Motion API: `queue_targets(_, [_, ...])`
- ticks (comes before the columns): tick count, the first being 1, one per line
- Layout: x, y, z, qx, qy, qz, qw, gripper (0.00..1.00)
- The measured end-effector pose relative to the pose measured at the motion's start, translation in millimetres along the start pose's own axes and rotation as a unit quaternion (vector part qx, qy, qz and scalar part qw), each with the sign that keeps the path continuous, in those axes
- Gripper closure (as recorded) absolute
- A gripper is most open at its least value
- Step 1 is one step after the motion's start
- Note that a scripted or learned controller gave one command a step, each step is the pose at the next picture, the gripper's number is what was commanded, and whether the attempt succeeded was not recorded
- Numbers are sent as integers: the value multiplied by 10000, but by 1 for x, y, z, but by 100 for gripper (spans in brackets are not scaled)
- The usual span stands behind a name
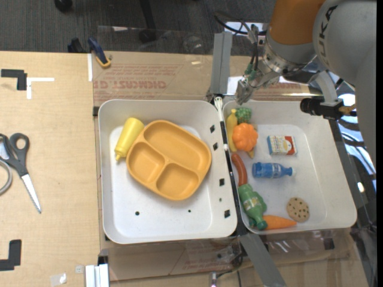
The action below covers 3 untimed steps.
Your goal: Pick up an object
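My gripper [243, 92] hangs over the far left corner of the right bin [323, 160], just above a green broccoli [243, 113]. Nothing shows in its grasp. Down the bin's left side lie a yellow piece [231, 124], an orange pumpkin-like toy [245, 136], a red sausage [239, 167], a green bottle [252, 204] and a carrot [278, 222]. Further right in the bin are a blue bottle [270, 170], a small white and red carton [281, 144] and a cookie [297, 208].
The left bin [119, 214] holds an orange divided plate [169, 158] and a yellow squeeze bottle [127, 137]. Scissors [21, 166] lie on the wooden bench at the far left. A grey post [221, 64] stands behind the bins' divider, close to the gripper.
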<state>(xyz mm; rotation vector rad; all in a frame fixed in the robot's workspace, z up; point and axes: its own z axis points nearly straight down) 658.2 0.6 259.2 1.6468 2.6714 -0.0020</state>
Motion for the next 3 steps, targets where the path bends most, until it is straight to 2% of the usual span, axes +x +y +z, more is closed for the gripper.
queue_targets(1, [-61,-33,68,7,10,-1225,9925,100])
queue_targets(2, [-61,-33,68,5,9,-1229,9924,0])
queue_targets(3, [-86,-87,167,-3,6,-945,9955,0])
